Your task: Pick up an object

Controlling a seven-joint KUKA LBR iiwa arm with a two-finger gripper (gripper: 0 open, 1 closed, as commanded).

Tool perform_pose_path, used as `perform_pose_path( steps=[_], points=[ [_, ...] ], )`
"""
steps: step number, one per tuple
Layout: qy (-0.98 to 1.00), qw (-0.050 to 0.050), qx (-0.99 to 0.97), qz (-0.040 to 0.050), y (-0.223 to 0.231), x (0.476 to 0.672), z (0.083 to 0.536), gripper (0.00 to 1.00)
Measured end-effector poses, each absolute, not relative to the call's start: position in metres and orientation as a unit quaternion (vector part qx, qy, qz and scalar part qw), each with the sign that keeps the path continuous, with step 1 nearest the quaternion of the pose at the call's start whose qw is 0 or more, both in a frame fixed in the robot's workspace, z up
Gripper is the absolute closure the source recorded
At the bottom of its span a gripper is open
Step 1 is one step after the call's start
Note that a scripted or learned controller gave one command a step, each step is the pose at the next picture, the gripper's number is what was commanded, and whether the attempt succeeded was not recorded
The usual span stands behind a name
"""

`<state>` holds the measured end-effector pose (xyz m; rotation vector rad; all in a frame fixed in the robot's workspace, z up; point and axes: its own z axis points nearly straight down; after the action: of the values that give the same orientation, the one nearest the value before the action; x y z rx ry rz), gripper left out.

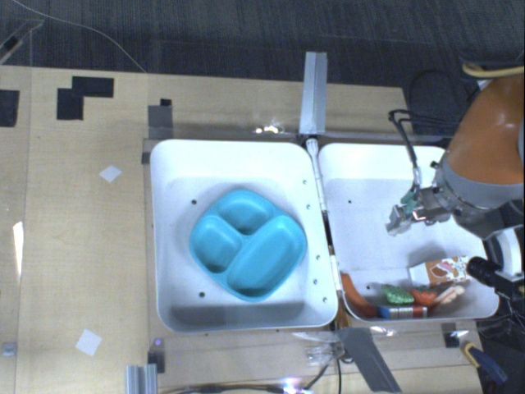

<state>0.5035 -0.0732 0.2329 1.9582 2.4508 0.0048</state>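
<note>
Several small items (414,294) lie piled along the right bin's (369,179) near wall. Gripper (408,214) hovers above bare floor, apart from them; jaws' state can't be told. Should drop straight onto one item, w/ clearance from the wall.

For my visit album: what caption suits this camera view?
Arm's tool hovers over the right bin, small items piled along its near edge; a blue tray sits in the left bin.

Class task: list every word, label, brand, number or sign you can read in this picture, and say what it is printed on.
No text can be read.
Small carton in the right bin: coloured print, too small and blurred to read.
Black shapes on the bench: plain blocks, not letters.
Blue divided tray: unmarked.
</note>
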Motion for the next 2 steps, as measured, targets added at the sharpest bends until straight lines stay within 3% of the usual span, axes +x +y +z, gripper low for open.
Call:
perform_pose_path(
  steps=[1, 2],
  points=[
    [0.781, 0.002, 0.624, 0.0015, -0.073, 0.504, 0.233, 0.00],
    [0.794, 0.001, 0.608, 0.0011, -0.062, 0.488, 0.185, 0.00]
  ],
)
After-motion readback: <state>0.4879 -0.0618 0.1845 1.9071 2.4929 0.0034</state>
